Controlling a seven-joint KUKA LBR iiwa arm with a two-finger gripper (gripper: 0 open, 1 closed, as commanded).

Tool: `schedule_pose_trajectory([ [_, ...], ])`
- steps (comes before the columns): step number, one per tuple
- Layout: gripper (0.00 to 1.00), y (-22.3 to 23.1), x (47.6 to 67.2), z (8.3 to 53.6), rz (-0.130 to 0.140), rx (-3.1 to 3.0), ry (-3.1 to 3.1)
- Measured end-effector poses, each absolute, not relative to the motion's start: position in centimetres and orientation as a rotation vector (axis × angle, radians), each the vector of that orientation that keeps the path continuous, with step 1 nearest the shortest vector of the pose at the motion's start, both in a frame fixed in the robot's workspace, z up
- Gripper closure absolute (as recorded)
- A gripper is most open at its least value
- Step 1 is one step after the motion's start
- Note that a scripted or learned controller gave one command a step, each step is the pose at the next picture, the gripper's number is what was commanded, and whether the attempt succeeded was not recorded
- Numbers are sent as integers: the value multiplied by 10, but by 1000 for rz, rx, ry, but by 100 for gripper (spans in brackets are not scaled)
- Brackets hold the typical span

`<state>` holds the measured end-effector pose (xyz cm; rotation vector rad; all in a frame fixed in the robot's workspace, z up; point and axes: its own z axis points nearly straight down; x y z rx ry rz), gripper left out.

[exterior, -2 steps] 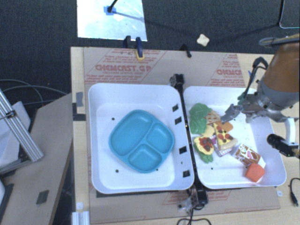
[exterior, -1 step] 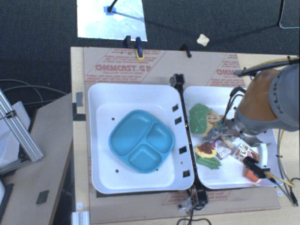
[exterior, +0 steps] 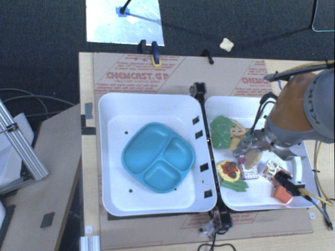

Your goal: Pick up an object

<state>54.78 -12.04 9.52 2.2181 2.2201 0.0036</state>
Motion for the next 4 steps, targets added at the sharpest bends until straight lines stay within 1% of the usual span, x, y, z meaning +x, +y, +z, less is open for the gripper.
schedule_pose_trajectory([
  [1, 100, -42, 558, 189, 10, 2206, 2231],
  [2, 100, 55, 589, 185, 9, 2205, 2237],
  [3, 100, 83, 619, 185, 6, 2212, 2228],
  [4, 100, 90, 614, 184, 1, 2215, 2227],
])
